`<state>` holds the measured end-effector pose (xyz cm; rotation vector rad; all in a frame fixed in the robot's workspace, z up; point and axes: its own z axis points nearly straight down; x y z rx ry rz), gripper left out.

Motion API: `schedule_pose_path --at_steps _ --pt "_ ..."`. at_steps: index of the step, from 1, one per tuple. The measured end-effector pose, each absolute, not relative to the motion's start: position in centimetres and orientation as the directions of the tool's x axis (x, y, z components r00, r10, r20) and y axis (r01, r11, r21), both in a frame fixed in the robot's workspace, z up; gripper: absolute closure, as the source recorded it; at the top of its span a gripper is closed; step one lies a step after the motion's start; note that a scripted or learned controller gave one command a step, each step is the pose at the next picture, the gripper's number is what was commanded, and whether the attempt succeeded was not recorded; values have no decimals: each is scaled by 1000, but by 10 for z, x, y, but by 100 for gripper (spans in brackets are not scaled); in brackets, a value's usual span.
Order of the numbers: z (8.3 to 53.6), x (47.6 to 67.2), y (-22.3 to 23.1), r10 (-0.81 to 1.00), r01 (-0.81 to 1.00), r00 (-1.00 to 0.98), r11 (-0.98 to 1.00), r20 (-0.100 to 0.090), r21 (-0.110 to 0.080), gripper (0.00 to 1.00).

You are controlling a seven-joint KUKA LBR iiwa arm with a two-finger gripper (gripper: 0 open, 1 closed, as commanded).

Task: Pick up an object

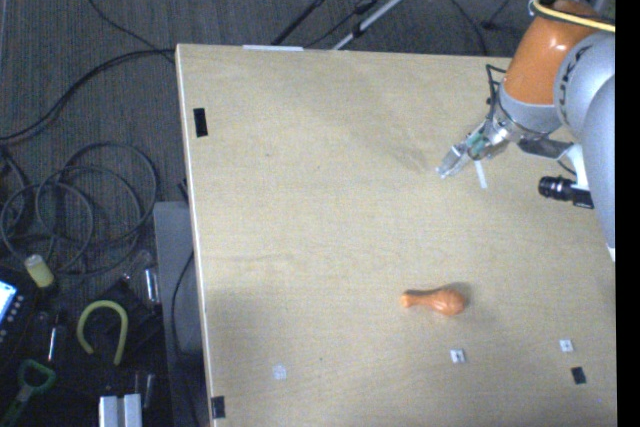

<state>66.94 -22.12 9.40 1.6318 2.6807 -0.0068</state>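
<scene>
- Near the bench's (300,215) front edge, small dark and pale markers (457,355) dot the tan surface toward the right corner.
- Just beyond them, a small orange object (436,301), bulbous at one end and tapering to a thin neck at the other, lies flat on the bench right of centre, untouched and well apart from the arm.
- Farther back, toward the bench's right edge, the end effector (462,158) hangs low over the surface, its pale fingers (450,164) spread slightly apart at the tips, pointing left with nothing between them.
- Above it, the arm's orange band (545,55) and grey link reach in from the right.
- Off the bench's left edge, cables (80,205) coil on the dark floor.
</scene>
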Motion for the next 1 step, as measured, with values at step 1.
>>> schedule_pose_path --at_steps 1 --pt "160 669 -165 912 912 -410 410 -1 2 100"
